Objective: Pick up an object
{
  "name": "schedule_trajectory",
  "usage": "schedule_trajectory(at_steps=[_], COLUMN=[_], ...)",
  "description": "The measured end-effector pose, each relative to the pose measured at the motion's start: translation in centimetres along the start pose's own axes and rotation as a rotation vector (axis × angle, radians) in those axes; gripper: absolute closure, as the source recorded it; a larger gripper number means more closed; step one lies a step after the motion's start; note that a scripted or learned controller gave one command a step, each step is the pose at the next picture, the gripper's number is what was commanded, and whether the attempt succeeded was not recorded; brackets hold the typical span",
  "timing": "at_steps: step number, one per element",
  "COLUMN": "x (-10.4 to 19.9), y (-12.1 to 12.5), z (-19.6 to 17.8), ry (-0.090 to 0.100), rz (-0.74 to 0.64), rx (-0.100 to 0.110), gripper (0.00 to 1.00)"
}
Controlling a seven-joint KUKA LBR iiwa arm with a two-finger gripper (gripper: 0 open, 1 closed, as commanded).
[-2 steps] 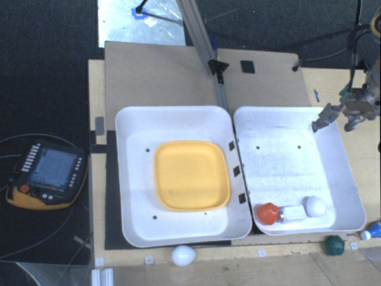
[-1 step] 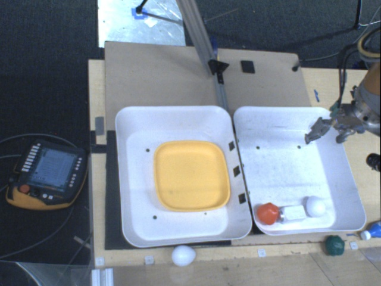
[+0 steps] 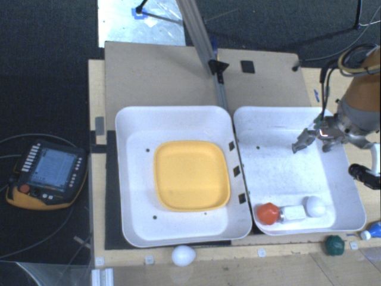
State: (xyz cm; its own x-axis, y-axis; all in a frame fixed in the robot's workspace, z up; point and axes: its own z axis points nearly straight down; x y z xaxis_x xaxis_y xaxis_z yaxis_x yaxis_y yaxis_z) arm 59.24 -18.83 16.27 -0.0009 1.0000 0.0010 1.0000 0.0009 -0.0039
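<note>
No writing is legible. A red ball (image 3: 268,213), a white block (image 3: 292,213) and a white egg (image 3: 315,206) lie along the right bin's (image 3: 280,159) near edge. The hand (image 3: 314,140) hovers above, fingers spread, grasping nothing.

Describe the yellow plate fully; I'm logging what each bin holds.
The yellow plate is a rounded square with soft corners and a shallow raised rim, plain and matte like plastic. It lies flat and upright on the floor of the left bin, roughly centred, its edges apart from the bin walls. Nothing rests on it, and the pincer is over the other bin.
</note>
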Motion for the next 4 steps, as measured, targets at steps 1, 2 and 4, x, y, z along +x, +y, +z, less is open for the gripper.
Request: schedule_trajectory(at_steps=[1,2,4], x=[0.4,0.3,0.5], y=[-0.2,-0.1,0.2], z=[6.2,4.8,-6.8], ry=[0.000,-0.002,-0.002], rz=[0.001,0.001,0.000], rx=[0.000,-0.006,-0.009], gripper=[0.00,1.00,1.00])
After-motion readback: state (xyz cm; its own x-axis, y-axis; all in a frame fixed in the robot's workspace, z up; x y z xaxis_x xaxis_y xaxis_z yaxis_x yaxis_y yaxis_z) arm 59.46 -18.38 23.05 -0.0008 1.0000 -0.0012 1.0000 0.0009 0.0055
